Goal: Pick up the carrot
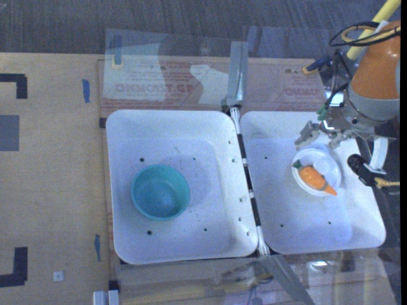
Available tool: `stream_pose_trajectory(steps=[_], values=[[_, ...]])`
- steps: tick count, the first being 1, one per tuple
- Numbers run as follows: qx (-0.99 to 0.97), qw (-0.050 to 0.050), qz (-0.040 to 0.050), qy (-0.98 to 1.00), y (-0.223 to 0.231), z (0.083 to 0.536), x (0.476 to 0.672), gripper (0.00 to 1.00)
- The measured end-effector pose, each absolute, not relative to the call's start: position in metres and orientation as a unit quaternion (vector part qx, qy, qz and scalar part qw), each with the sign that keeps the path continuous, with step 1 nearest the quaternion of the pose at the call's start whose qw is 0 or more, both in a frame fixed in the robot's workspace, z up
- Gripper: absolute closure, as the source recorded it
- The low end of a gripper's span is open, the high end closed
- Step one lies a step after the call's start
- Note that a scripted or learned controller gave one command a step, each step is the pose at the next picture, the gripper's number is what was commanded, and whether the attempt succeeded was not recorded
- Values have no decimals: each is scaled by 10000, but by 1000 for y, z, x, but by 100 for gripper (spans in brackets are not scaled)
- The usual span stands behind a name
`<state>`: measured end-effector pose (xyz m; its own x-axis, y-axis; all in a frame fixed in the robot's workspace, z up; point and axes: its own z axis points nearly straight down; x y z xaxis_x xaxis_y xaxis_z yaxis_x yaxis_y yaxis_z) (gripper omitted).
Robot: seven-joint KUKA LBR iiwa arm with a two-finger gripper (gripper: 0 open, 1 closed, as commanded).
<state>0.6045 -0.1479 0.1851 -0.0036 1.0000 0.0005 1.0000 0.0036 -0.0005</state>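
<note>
Bench, right bin [280, 221] | gripper [323, 134] spread open, holding nothing | carrot [315, 178] on white plate [331, 165] just below it, long axis diagonal

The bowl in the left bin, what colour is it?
Teal, a blue-green: the bowl shows plainly in the camera view.

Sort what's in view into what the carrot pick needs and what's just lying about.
For the job:
carrot, lying on the small white plate in the right bin
gripper, above the plate's far edge

Lying about:
teal bowl in the left bin
</note>
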Motion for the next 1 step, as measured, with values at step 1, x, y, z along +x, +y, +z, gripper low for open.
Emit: stream_pose_trajectory(steps=[1], values=[[-6872,-25,-15,-7264,-155,105,580,0]])
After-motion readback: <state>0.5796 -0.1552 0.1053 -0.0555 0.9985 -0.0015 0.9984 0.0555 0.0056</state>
